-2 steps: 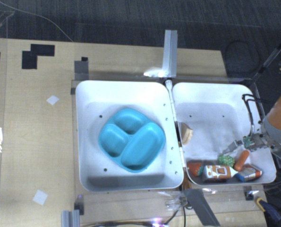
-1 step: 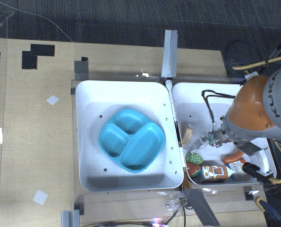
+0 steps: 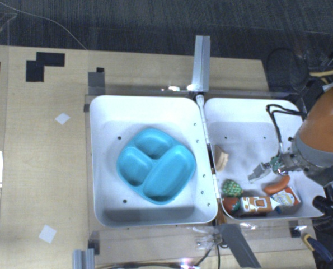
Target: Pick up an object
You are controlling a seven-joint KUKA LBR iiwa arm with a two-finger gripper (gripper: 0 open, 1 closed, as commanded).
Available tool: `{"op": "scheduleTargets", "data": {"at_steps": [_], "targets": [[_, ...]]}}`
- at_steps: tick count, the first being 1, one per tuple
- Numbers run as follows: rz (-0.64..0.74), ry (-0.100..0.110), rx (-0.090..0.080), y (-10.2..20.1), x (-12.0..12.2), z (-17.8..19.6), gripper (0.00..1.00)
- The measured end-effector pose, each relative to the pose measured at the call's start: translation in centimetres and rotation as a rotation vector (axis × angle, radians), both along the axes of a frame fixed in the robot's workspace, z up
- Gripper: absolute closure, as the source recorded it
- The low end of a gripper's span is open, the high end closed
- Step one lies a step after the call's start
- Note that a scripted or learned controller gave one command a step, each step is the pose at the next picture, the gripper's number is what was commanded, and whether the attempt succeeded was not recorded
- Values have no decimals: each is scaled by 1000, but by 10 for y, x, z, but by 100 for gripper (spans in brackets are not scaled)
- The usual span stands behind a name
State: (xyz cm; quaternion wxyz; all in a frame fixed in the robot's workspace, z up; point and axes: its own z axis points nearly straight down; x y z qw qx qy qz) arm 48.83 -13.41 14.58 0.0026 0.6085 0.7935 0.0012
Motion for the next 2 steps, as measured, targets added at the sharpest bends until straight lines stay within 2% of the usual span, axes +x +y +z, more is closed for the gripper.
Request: {"op": "scheduleTargets", "data": {"at_steps": [1, 2], "targets": [[130, -5, -3, -73, 2, -57, 0], [278, -9, -5, -6, 25, -56, 0]]}}
